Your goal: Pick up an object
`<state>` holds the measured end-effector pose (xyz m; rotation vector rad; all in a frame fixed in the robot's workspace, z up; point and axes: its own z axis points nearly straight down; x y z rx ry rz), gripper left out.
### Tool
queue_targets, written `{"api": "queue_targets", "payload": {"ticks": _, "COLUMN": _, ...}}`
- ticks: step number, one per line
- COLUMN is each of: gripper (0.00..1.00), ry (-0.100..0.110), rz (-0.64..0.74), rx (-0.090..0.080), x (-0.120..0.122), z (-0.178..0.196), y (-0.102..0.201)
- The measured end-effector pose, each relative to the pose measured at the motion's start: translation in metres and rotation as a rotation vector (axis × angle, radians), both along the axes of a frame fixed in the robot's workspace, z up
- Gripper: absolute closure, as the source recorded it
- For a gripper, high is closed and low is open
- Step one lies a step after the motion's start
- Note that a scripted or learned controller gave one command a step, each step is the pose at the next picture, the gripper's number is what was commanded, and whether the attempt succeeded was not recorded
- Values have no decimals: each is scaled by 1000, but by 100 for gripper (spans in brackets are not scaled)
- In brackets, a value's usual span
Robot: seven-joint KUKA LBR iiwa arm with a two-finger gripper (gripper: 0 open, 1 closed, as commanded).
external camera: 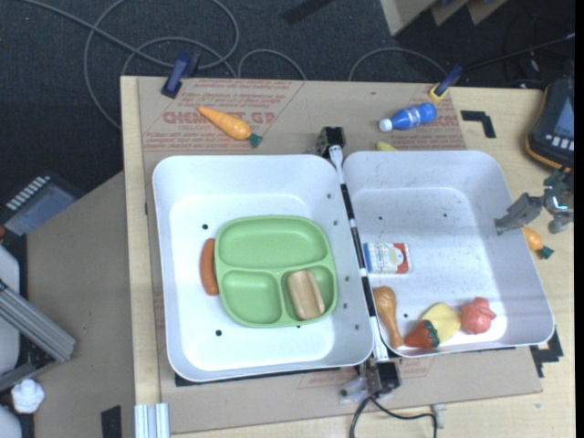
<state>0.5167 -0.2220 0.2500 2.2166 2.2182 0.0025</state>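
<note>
1. Cardboard-covered desk (274, 99) carries two white bins; the right bin (438, 176) holds the candidates.
2. Hand (522, 213) hovers at that bin's right rim, fingers spread with nothing between them.
3. Nearest object, a red toy (476, 315), lies down-left of it, no clear long axis.

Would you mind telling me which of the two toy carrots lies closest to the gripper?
The small carrot just off the right bin's right rim, directly below the gripper. The other carrot lies on the cardboard behind the left bin.
</note>
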Motion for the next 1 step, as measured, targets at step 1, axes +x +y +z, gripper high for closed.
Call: {"api": "queue_targets", "payload": {"ticks": 1, "gripper": 0, "ry": 7, "rz": -1, "rx": 4, "x": -38, "z": -90, "y": 43}}
